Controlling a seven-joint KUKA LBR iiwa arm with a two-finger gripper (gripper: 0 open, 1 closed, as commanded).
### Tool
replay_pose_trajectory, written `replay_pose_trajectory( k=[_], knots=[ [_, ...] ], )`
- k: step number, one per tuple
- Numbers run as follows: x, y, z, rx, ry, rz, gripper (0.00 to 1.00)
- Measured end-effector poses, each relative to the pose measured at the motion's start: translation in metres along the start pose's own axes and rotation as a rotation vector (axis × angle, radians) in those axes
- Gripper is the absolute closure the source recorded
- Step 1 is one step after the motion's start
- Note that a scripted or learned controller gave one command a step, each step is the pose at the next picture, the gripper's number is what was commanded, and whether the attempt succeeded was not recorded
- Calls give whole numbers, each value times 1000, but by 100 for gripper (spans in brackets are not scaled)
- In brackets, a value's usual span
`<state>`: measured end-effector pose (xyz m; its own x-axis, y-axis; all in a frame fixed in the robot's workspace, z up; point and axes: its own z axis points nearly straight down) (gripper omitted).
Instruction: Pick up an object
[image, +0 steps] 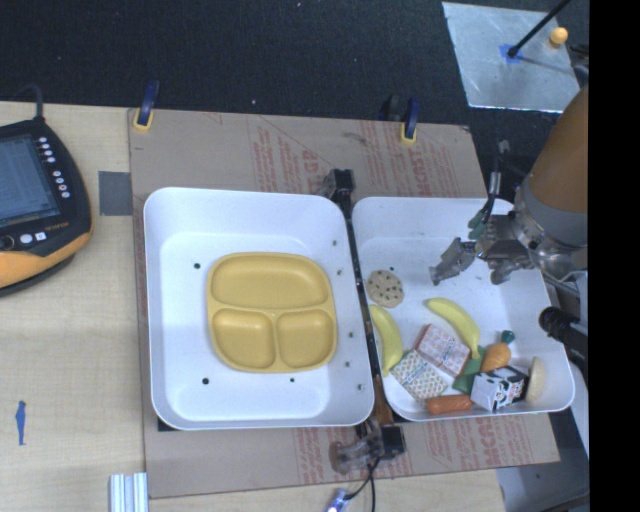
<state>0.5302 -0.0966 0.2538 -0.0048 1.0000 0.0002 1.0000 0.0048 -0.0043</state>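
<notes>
gripper hovering over bare floor of right bin, fingers spread wide, nothing between them; pickable stuff clustered just below it: banana nearest, cookie down-left; likely staged above for a descent

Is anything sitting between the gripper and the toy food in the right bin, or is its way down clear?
Nothing visible blocks it. The gripper hangs over a bare part of the right bin; the cookie and banana lie uncovered just below it in the view, the other toys crowded behind them.
</notes>
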Motion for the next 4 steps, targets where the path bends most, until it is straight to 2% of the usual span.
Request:
replay_pose_trajectory(
  k=[1, 2, 3, 4],
  knots=[
    [-33, 5, 103, 3, -1, 0, 0],
    [-49, 22, 163, 3, 0, -1, 0],
    [-69, -4, 162, 1, 0, -1, 0],
    [-70, -4, 152, 2, -2, -7, 100]
  ],
)
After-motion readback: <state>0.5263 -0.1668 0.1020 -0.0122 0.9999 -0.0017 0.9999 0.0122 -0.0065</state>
